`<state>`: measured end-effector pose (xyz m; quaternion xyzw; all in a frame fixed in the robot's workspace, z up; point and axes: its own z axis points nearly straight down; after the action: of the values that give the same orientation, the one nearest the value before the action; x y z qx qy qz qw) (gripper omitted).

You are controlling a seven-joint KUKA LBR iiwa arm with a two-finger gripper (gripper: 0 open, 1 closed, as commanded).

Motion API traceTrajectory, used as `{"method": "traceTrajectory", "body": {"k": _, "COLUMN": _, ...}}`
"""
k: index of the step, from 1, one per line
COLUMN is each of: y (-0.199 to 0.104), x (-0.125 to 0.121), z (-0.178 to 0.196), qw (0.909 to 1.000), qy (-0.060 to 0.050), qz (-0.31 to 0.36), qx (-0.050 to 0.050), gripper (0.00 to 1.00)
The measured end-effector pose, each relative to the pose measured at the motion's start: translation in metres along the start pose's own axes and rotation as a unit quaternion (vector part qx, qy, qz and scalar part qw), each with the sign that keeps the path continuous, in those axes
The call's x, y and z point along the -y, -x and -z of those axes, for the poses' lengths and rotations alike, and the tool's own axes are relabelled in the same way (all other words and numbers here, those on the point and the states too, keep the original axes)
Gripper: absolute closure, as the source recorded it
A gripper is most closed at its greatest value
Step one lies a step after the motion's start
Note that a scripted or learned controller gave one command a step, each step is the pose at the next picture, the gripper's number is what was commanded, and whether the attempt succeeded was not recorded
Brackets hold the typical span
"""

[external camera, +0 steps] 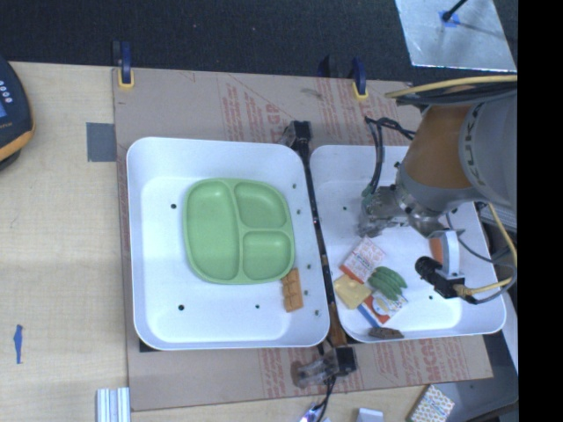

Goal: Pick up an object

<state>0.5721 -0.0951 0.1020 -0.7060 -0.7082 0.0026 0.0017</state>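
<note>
Gripper (pixel 380 220) above right bin (pixel 339 170), finger state unclear; green object (pixel 387 280) just below, apart.

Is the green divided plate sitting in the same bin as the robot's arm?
No, the green plate lies in the left bin, while the arm reaches over the right bin.

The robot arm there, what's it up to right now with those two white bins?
The grey and orange arm reaches into the right bin, its gripper low near the bin's upper middle. A small pile lies just below it: a red-and-white packet, a green toy and a yellow piece. Nothing appears lifted yet. The left bin holds a green divided plate and a small orange block.
</note>
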Motion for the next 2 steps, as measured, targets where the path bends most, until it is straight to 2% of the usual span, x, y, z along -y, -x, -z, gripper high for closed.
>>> {"method": "traceTrajectory", "body": {"k": 1, "y": 0.000, "x": 0.000, "z": 0.000, "qw": 1.0000, "qy": 0.000, "qz": 0.000, "qx": 0.000, "gripper": 0.00}}
{"method": "traceTrajectory", "body": {"k": 2, "y": 0.022, "x": 0.084, "z": -0.012, "qw": 1.0000, "qy": -0.002, "qz": -0.002, "qx": -0.001, "gripper": 0.00}}
